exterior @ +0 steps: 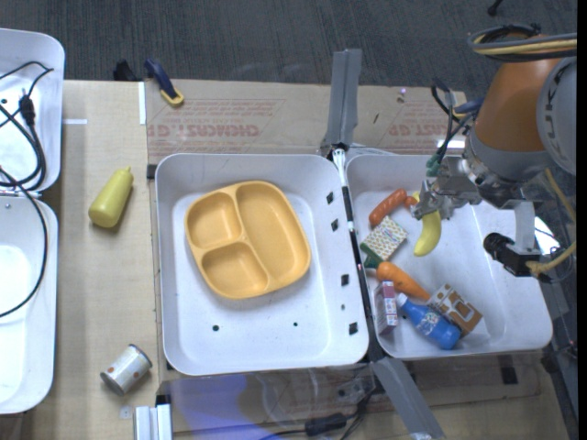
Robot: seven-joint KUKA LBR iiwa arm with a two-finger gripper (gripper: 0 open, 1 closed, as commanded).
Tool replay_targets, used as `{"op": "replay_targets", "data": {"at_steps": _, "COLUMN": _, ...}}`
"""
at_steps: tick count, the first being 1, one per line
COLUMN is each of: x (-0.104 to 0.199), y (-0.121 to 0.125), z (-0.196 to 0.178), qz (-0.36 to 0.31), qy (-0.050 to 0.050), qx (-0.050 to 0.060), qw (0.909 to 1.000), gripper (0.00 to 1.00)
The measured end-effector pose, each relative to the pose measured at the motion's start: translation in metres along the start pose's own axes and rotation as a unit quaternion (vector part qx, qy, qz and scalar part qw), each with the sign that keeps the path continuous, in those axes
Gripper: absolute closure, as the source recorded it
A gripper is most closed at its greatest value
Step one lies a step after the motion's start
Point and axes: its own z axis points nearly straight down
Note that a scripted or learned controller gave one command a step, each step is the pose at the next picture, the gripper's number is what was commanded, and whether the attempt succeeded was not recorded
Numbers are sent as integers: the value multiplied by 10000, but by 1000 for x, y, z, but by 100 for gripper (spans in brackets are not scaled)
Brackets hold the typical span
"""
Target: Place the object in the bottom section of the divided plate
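camera view shows the gripper (433,207) pinching a banana (428,234) that hangs just below it, so next it must carry it left to the yellow plate (246,238) and its bottom section (235,269).

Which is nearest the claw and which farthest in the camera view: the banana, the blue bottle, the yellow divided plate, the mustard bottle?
1. Banana, right at the claw.
2. Blue bottle, right bin's front.
3. Yellow divided plate, left bin.
4. Mustard bottle, bench, far left.
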Motion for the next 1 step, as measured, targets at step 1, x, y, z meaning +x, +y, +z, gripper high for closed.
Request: {"op": "replay_targets", "data": {"at_steps": 1, "x": 74, "y": 63, "z": 1, "qz": 34, "qy": -6, "qx": 7, "qw": 10000, "gripper": 100}}
